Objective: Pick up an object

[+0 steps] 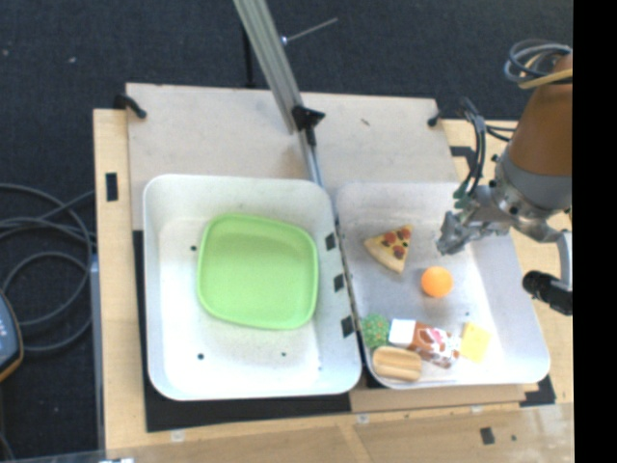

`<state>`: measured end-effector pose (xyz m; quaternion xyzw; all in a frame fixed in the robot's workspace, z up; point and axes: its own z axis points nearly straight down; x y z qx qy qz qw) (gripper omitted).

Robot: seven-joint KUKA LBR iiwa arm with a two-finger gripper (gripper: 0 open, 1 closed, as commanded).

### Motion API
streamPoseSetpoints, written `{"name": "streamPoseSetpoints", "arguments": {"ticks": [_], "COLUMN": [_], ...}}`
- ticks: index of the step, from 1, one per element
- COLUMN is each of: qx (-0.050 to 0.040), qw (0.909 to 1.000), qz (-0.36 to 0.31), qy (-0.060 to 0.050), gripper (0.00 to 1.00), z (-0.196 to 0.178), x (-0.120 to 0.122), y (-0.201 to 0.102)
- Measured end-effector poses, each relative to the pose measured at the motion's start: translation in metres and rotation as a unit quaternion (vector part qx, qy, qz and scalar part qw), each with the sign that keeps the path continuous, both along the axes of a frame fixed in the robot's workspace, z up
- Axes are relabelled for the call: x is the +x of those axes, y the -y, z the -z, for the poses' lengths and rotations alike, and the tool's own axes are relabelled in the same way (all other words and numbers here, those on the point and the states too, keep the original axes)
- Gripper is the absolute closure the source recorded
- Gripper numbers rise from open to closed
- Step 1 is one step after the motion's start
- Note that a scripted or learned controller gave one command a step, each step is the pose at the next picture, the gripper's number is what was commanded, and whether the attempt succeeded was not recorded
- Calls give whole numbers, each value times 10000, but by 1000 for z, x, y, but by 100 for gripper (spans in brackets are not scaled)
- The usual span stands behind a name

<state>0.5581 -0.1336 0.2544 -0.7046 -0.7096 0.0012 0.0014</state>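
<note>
- The nearest candidate for the pick is the small round orange ball (437,282), lying free on the floor of the right-hand shallow white bin (501,287), just below and to the left of the hand (453,236).
- The hand hangs over the upper middle of that bin, apart from every item. Nothing sits between its tips. Whether they stand apart or together cannot be told from this slant.
- A wedge of toy pizza with red and dark toppings (390,247) lies to the left of the hand, near the divider between the bins.
- Along the bin's lower edge sits a crowded group: a green leafy toy piece (374,331), a tan bun-shaped toy (396,363), a red-and-white packet (432,343) and a yellow block (473,341). Several of these touch one another.
- The left-hand white bin (169,258) carries a light green square plastic plate (258,270), well apart from the hand.
- Risk, judged: the ball is round and smooth; a closing grip placed off centre would likely squeeze it sideways and send it rolling.
- Risk, judged: the pizza wedge lies flat and thin, so the tips may close above it and come away bare.
- Risk, judged: a descent into the lower group could catch two items or jam against the bin wall.
- Both bins rest on the pale wooden tabletop (222,123).
</note>
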Motion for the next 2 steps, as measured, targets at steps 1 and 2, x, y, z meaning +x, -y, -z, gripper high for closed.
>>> {"name": "streamPoseSetpoints", "arguments": {"ticks": [1,2], "qx": [-2,-5], "qw": [10000,10000], "qz": [-1,5], "qy": [0,-6], "gripper": [100,100], "z": [4,18], "x": [7,16], "y": [-63,-118]}}
